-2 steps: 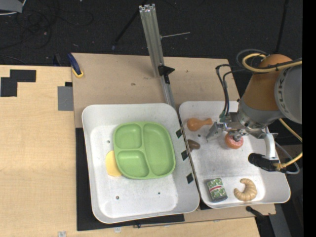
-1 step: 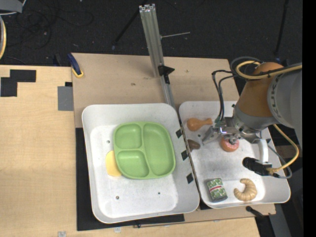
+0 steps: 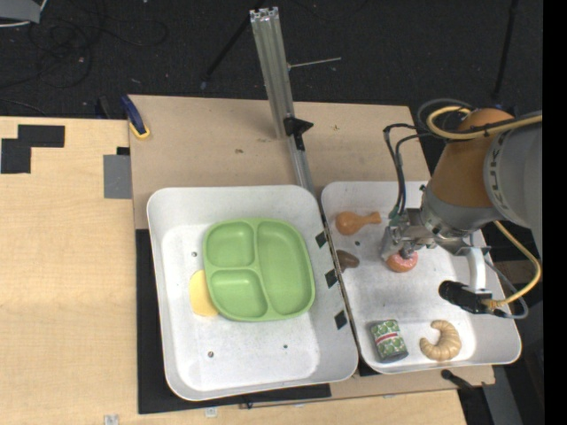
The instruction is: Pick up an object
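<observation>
My gripper (image 3: pixel 400 248) reaches down into the right bin (image 3: pixel 407 299), right over a small pink and red object (image 3: pixel 403 261) that lies on the bin floor under its fingertips. Whether the object sits between the fingers is hidden by the gripper body. An orange drumstick-shaped toy (image 3: pixel 356 222) lies to the gripper's left near the bin's back. A small brown piece (image 3: pixel 348 258) rests by the bin's left wall. A green can (image 3: pixel 387 340) and a tan croissant (image 3: pixel 443 339) lie at the bin's front.
The left bin (image 3: pixel 239 352) holds a green divided plate (image 3: pixel 258 268) with a yellow object (image 3: pixel 202 295) tucked under its left edge. A metal post (image 3: pixel 276 78) rises behind the bins. Cables loop around the arm's wrist (image 3: pixel 461 175).
</observation>
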`<state>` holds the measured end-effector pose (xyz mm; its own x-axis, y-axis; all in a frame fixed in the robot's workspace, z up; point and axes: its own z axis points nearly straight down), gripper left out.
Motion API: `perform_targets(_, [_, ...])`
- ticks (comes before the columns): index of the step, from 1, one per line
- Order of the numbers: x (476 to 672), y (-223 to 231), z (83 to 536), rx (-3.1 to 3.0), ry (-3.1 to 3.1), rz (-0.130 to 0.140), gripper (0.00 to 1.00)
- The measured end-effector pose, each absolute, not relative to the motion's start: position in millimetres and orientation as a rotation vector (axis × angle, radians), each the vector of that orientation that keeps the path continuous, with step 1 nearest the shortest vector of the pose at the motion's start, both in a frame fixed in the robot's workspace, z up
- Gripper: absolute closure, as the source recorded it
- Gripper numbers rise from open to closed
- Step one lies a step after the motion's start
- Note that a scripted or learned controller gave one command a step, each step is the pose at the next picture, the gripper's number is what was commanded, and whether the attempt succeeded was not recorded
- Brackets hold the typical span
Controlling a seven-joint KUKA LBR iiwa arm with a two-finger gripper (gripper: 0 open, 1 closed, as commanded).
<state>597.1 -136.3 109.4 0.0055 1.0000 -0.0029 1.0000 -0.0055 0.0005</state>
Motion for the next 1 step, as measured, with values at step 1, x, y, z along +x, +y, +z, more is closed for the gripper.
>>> perform_targets(1, [591.0,-142.1,155.5,2.224,2.219,-0.001,1.0])
